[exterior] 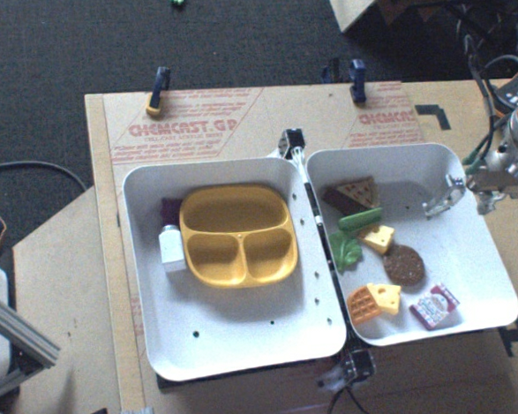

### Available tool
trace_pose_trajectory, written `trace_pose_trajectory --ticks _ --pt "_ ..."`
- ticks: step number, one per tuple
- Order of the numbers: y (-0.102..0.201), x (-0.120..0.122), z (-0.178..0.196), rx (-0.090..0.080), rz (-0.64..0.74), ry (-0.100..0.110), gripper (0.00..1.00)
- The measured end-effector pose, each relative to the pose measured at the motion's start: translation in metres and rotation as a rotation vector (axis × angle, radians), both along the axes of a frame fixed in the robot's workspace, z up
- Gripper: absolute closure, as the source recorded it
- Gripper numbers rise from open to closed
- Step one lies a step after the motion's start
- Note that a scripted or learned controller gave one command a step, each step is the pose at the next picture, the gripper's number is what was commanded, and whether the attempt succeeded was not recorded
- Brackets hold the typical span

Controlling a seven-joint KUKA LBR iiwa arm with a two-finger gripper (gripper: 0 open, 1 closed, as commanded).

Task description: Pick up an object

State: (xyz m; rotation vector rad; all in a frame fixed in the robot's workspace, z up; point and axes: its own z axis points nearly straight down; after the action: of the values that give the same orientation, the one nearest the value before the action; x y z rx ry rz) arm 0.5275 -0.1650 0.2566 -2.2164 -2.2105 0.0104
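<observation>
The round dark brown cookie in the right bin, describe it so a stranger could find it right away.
Look in the right white bin, toward its middle. The round dark brown cookie lies flat just below the small yellow cheese wedge. It is the one dark disc there; its neighbours are yellow, green or red.

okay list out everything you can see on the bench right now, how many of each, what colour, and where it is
white bins: 2, white, side by side on the bench
divided tray: 1, yellow, middle of the left bin
small bottle: 1, white, left bin, against the tray's left edge
dark purple item: 1, left bin, behind the bottle; too hidden to identify
brown wedge: 1, right bin, far left part
green pieces: about 2, right bin, left side
cheese wedges: 2, yellow, one mid-bin, one near the front
round patty: 1, dark brown, right bin centre
waffle piece: 1, orange, front of right bin
packet: 1, red and white, front right
clamps: 2, far edge of the board
gripper: 1, grey, over the right bin's far right part
</observation>
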Motion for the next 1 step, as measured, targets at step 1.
trace_pose_trajectory --ticks 1 --pt "0.0001 0.0022 0.0056 -0.002 0.002 -0.011 0.00"
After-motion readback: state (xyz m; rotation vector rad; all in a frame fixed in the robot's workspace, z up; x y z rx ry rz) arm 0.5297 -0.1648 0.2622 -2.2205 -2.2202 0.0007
